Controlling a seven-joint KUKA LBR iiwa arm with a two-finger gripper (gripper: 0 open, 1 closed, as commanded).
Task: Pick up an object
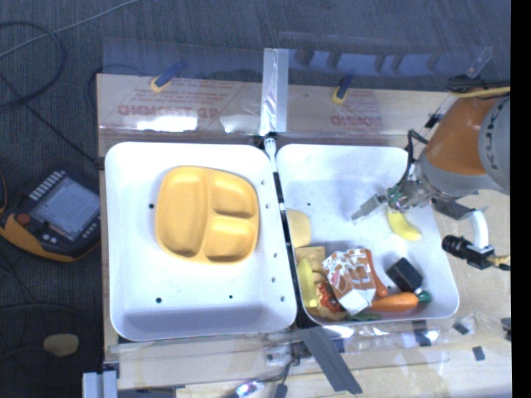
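The arm reaches into the right bin from the right, its gripper low over the bin's upper right part. A banana lies just below the gripper, seemingly touching it; whether the fingers are spread or closed I cannot tell. Along the bin's lower edge lie a carton, a carrot and a black block. The left bin holds a yellow tray.
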